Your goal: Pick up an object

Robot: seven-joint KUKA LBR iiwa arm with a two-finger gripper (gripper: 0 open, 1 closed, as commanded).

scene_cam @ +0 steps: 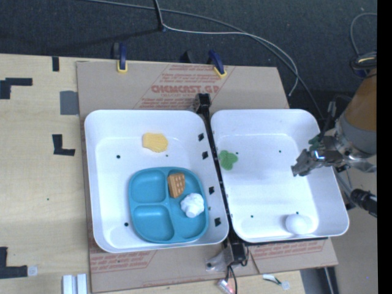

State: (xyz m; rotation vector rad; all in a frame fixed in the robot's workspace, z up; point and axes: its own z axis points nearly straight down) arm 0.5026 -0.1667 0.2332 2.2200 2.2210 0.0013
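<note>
My gripper (304, 166) hangs over the right edge of the right bin (269, 118), reaching in from the right with nothing visible between its fingers. A green object (228, 160) lies at the left side of that bin, well to the gripper's left. A white ball (299, 223) rests near the bin's front right corner, below the gripper. In the left bin (104, 127) sits a blue divided tray (144, 216) carrying a brown waffle-like piece (176, 184) and a white lump (193, 205). A yellow piece (155, 142) lies behind the tray.
Both bins stand on a cardboard sheet (177, 84) held by two clamps (122, 58) at the back. A black divider (211, 158) runs between the bins. Cables (184, 26) trail across the dark floor behind.
</note>
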